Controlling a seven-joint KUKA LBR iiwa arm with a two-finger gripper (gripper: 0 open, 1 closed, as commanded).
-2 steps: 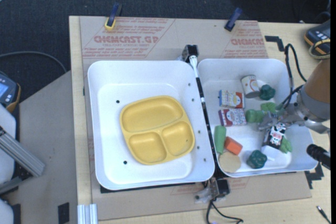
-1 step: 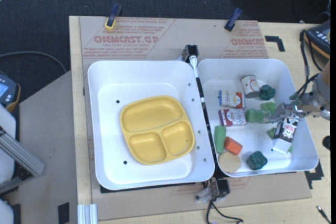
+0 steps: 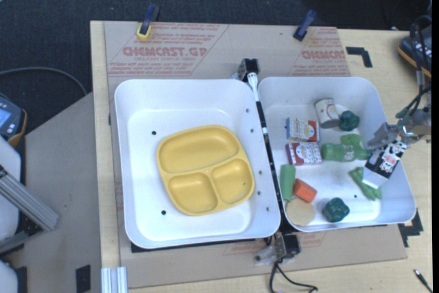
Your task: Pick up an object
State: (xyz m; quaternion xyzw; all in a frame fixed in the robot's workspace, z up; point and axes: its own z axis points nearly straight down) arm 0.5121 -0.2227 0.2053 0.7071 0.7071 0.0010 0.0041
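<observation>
Starting at the near edge of the bench (image 3: 206, 264), we see a cable connector (image 3: 281, 250) at the seam between the two bins. Just beyond it, in the right bin (image 3: 394, 213), a tan round disc (image 3: 300, 213) and a dark green lump (image 3: 336, 209) lie along the near wall, with an orange block (image 3: 305, 191) touching the disc and a long green piece (image 3: 287, 180) beside it. The left bin (image 3: 134, 168) carries a yellow divided tray (image 3: 204, 168) with three compartments.

Farther in, a red-and-white packet (image 3: 304, 154) lies near the bin's middle, a green piece (image 3: 343, 150) to its right, and a leafy green item (image 3: 365, 184) near the right wall. The end effector (image 3: 385, 147) sits at that right wall over a black-and-white card-like object (image 3: 382, 162); we cannot tell how its fingers stand, nor whether it touches anything.

Beyond these lie a small white-and-blue box (image 3: 301, 127), a white can (image 3: 327, 111) and a dark green ball (image 3: 349, 121) touching it. At the far edge, two clamps (image 3: 147, 20) grip the bench.
</observation>
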